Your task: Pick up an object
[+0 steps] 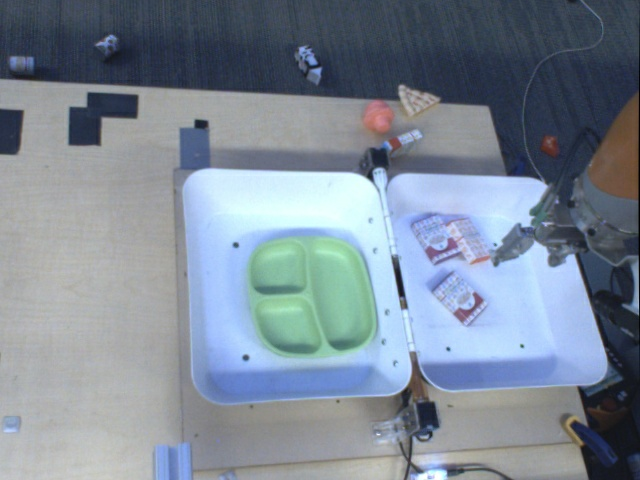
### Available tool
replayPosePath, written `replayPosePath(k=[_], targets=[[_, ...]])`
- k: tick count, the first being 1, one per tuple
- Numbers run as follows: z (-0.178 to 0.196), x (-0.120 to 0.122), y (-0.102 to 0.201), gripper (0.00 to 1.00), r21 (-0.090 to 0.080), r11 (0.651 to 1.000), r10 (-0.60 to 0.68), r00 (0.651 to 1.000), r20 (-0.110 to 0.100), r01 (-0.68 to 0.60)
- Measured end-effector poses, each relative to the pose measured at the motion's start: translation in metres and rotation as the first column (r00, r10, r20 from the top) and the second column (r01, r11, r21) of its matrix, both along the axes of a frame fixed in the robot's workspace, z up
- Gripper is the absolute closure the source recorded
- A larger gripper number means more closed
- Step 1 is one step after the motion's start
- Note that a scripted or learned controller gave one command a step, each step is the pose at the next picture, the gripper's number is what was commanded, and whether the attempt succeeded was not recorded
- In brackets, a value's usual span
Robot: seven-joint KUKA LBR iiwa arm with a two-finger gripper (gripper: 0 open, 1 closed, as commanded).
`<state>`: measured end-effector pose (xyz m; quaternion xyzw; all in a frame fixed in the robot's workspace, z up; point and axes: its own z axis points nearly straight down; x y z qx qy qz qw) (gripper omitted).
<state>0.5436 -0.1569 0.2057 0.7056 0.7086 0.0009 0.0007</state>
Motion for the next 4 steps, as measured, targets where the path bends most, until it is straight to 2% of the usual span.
replayPosePath(k=[1,2,3,4], targets=[[-0.119,0.030,-0.029,0.00,-0.003,1.000,-0.002,1.000,0.005,0.002],[-0.107,0.033,-0.029,1.00,-0.003,1.000,0.000,1.000,0.012,0.000],[-0.055,0.074,-0.049,1.00,-0.002,1.000,0.001,1.000,0.004,-0.001],[-0.028,0.127,-0.048,1.00,-0.001,1.000,0.003,1.000,0.005,-0.003]])
